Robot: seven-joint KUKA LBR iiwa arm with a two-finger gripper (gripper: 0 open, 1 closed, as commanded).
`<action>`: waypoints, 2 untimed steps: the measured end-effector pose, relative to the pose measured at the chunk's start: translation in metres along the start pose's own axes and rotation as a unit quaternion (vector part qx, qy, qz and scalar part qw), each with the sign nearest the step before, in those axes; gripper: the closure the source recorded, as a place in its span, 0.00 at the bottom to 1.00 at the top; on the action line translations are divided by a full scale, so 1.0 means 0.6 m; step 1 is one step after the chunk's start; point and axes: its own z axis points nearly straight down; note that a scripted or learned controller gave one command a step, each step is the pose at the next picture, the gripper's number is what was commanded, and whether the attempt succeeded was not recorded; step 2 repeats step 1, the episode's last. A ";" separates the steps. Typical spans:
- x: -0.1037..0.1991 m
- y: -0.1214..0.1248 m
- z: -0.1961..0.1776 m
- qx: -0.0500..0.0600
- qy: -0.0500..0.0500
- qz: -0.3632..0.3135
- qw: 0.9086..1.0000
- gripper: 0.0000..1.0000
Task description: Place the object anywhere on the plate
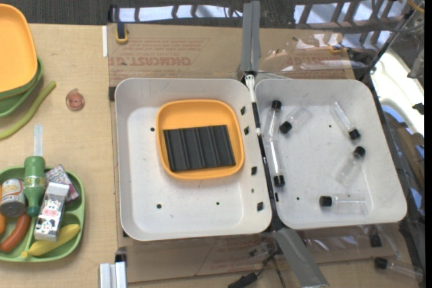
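Note:
An orange plate (165,119) with rounded corners sits in the left white bin (142,206), towards the bin's back. A dark grey ribbed rectangular slab (200,148) lies flat on the plate, inside its rim. In the right white bin (304,209) lie several clear tubes with black caps, among them one at the back left (280,117), one at the back right (345,121) and one near the front (341,200).
On the wooden table to the left stand a stack of orange and green plates (13,50), a small pink item (75,100) and a green tray of toy food (40,212). Cardboard (175,57) lies under the bins. A metal frame (337,10) stands behind the right bin.

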 end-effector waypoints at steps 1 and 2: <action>-0.066 0.009 0.004 0.000 -0.001 -0.003 1.000 0.00; -0.066 0.009 0.004 0.000 -0.001 -0.003 1.000 0.00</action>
